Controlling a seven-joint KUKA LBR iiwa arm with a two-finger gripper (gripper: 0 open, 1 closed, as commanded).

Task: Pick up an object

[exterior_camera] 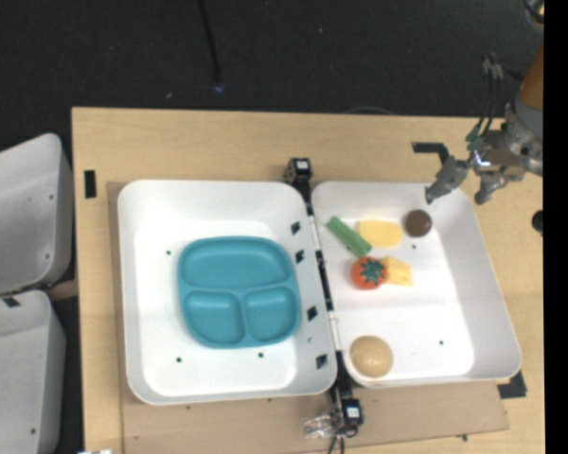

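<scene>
Dark floor behind, light wooden bench (pixel 95 282) in front, two shallow white bins clipped together side by side along a shared middle edge. Far left, off the bench, some white panels, unclear what they are.

Left bin (pixel 142 348) carries a teal divided plate (pixel 237 289), three compartments, sitting flat and roughly central. It looks like a drop-off spot rather than a pick target, since nothing lies on it.

Right bin (pixel 473 339) carries the pickable things, mostly bunched in its upper left: a green stick-shaped piece (pixel 346 235) lying at a slant, its lower end touching a yellow oval piece (pixel 380 232). Below them sits a red tomato-like toy (pixel 367 272) with a green top, a small yellow chunk (pixel 399 273) touching its right side. A brown ball (pixel 417 222) sits just beside the oval's right end, near the bin's top edge. A tan round piece, bun-like (pixel 370 356), rests alone in the lower left corner, well apart from the rest.

Gripper (pixel 460 188) hangs at the right bin's upper right edge, fingers spread with a clear gap, nothing between them. Brown ball is the nearest thing, just down-left of the fingertips, so it is probably the target. No grasp made yet.
</scene>
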